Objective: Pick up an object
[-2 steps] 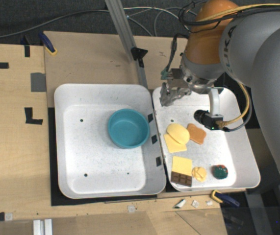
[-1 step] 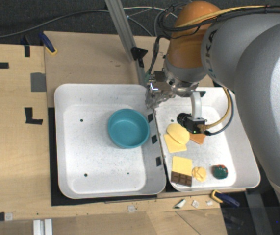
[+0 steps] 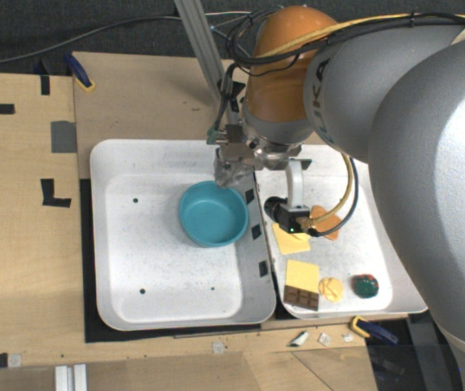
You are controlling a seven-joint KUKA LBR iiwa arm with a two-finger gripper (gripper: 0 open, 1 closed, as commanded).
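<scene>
A blue bowl (image 3: 212,213) sits upright in the left bin (image 3: 134,243), near its right wall. My gripper (image 3: 232,173) hangs from the orange-banded wrist just above the bowl's far right rim, right at the rim or a little over it. The wrist body hides how it meets the bowl.
The right bin (image 3: 354,251) holds a yellow block (image 3: 291,239), a yellow square (image 3: 303,273) beside a brown piece (image 3: 301,299), a small yellow lump (image 3: 330,287), a green ball (image 3: 366,285) and an orange item (image 3: 324,219). The arm covers the right bin's far part.
</scene>
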